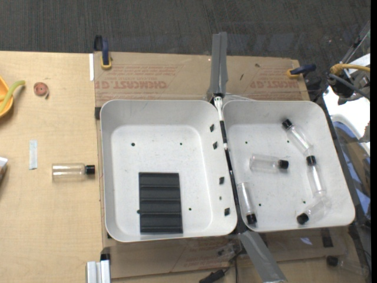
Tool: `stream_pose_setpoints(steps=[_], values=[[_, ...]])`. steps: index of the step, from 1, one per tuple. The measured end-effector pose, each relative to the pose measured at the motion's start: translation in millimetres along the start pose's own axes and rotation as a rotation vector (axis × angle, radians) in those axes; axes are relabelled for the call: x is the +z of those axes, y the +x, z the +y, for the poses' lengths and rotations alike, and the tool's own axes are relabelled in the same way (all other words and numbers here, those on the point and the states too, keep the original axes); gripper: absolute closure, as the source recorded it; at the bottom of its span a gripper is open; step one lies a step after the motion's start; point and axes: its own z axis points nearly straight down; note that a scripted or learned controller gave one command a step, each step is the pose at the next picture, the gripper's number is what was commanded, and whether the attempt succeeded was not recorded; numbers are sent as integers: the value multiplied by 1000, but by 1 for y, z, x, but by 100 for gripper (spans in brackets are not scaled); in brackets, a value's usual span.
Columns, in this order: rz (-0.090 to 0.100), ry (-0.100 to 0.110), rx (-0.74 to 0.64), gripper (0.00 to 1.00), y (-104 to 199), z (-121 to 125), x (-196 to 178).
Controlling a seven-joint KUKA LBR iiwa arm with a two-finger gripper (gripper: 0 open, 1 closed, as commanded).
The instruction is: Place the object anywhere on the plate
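Five clear vials lie in the right bin. The middle vial lies apart from the others. One vial lies against the left wall, and two meet near the right corner. The black ribbed plate sits in the left bin, well apart from them. Gripper state: cannot tell.

Risks, as judged:
- The vials are smooth and round, so one may roll or slip from a grip.
- A grab at the wall or the corner may jam or catch two vials.
- A vial released across the ribs may roll off the plate.

Pretty even overhead light, bright, soft shadows only. White bins nearly blown out, bit grainy. Glare patch off bench's right edge. Clear vials kinda smeary, low-res overall.
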Motion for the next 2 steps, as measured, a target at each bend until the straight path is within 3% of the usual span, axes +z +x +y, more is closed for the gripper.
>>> stream_pose_setpoints(steps=[1, 2], values=[[3, -1, -29, 0, 66, -47, -27], [4, -2, -44, 0, 127, -147, -28]])
